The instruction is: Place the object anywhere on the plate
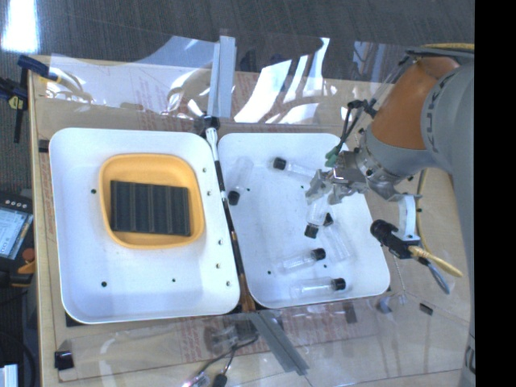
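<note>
I see several clear tubes with black caps scattered in the right bin (266, 289): one tube (289, 166) near its far edge, one (319, 226) in the middle just under the gripper (329, 190), one (305, 258) closer to the near edge, and one (321, 285) almost at the near right corner (a small black cap (234, 197) also sits by the bin's left wall). The gripper hangs over the right half of that bin, close above the middle tube; from this angle I cannot tell how its pincer is set, nor whether anything sits in it. The yellow plate (150, 170) with its dark ribbed insert (151, 207) lies in the left bin (81, 289), nearer the far edge than the near one, well apart from every tube. The grey arm (447, 111) with its orange band (403, 107) reaches in over the right bin's right edge.
</note>
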Tool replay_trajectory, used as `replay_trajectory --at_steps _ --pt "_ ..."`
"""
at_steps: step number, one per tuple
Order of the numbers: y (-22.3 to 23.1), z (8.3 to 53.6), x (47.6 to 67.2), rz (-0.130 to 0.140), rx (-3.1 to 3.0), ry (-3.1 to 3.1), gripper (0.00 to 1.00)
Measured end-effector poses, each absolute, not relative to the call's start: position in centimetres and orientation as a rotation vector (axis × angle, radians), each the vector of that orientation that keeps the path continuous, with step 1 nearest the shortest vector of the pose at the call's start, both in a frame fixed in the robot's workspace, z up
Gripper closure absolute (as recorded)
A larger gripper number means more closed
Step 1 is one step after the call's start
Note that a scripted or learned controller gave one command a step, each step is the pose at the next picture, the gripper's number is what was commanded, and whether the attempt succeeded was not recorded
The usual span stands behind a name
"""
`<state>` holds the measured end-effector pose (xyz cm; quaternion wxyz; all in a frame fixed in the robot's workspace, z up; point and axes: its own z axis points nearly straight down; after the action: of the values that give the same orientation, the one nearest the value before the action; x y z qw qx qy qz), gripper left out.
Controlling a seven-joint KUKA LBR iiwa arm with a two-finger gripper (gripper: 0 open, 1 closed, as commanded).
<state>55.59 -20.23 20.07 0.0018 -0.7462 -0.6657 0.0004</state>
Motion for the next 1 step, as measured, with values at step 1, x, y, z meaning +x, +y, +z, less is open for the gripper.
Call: replay_trajectory --at_steps 1 --pt "-20.23 20.08 55.60 0.001 -2.342 -2.089 0.00"
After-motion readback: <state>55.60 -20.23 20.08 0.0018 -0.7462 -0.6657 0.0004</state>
